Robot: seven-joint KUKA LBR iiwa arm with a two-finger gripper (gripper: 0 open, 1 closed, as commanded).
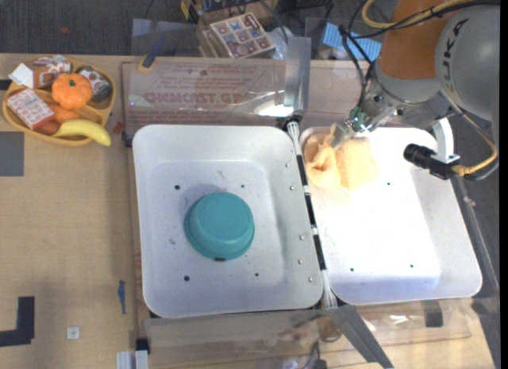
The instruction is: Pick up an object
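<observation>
Pale orange cloth (343,163), bunched in the far left corner of the right bin (413,232), apparently pinched at its top edge between the fingers of the gripper (354,125), so likely a grasp under way. Teal bowl (220,225) upside down in the left bin (159,161), well apart, probably just another candidate.

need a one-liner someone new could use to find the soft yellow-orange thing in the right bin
Start at the right bin, the one the arm reaches over. In its far left corner, by the divider between the bins, lies a pale yellow-orange crumpled cloth-like lump, with the end effector right at its top edge. It is soft and shapeless, unlike the round teal bowl in the left bin.
</observation>
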